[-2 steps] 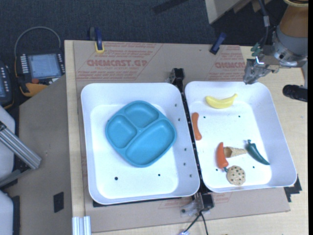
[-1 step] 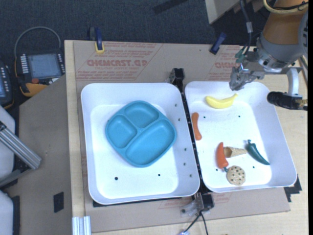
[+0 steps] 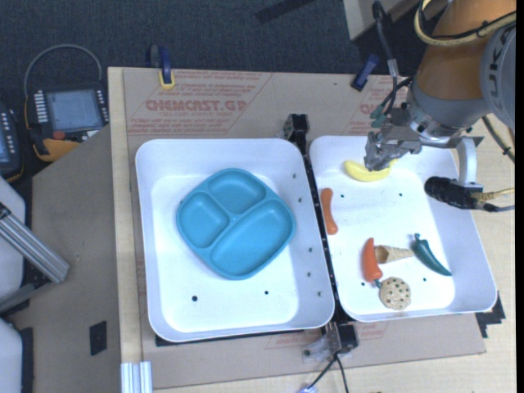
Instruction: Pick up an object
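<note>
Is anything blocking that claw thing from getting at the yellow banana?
Nothing visible does. The end effector hangs right over the banana at the back of the right bin; the other toys lie farther forward, well apart from it.

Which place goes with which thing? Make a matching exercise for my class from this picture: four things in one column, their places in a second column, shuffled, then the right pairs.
Things
1. blue divided plate
2. yellow banana
3. cookie
4. orange hot dog

Places
A. near edge of the right bin
B. under the hand, far end of the right bin
C. middle of the left bin
D. right bin, along its left wall

Pairs: 1-C, 2-B, 3-A, 4-D
</note>
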